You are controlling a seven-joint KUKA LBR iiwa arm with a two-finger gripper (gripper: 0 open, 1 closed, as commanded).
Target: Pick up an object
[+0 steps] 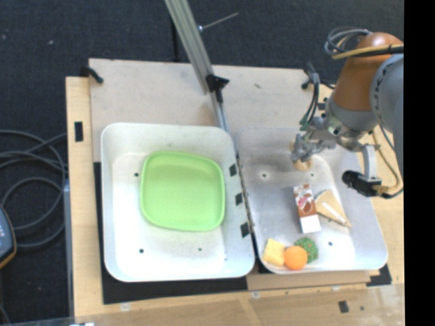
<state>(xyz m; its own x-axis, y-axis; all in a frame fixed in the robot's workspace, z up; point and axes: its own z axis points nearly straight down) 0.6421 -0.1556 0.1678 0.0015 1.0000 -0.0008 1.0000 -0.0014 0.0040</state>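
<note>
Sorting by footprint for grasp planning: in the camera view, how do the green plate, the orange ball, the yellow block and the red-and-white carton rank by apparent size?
1. green plate
2. red-and-white carton
3. yellow block and orange ball: look alike, unranked.

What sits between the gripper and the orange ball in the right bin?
In the camera view, a small red-and-white carton lies between the gripper and the orange ball, on the right bin's floor.

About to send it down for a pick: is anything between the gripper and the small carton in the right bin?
Nothing visible. The gripper hangs over bare floor near the right bin's far end; the carton lies nearer the camera, with a wedge-shaped piece touching its right side.
</note>
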